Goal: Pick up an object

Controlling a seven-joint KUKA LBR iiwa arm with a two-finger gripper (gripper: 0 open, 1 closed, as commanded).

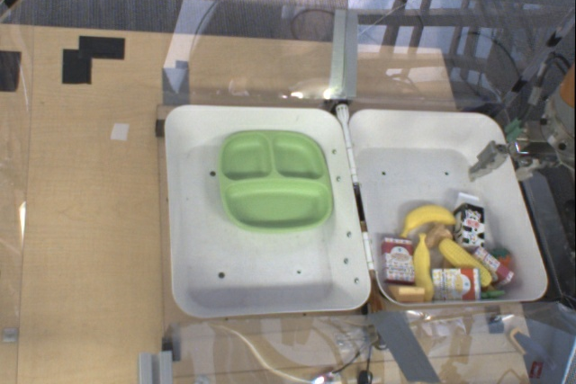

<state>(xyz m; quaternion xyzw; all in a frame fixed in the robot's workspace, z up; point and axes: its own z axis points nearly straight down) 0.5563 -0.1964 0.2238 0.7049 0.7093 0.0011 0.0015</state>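
Since the toys [445, 252] are heaped in the right bin [423, 144], the gripper [493, 159] hovers over its edge; grip state I can't tell.

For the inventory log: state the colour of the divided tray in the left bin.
Light green tray, camera view.

A robotics lab: clear guard panels [396, 49] (cables behind) fence two bins [189, 193].
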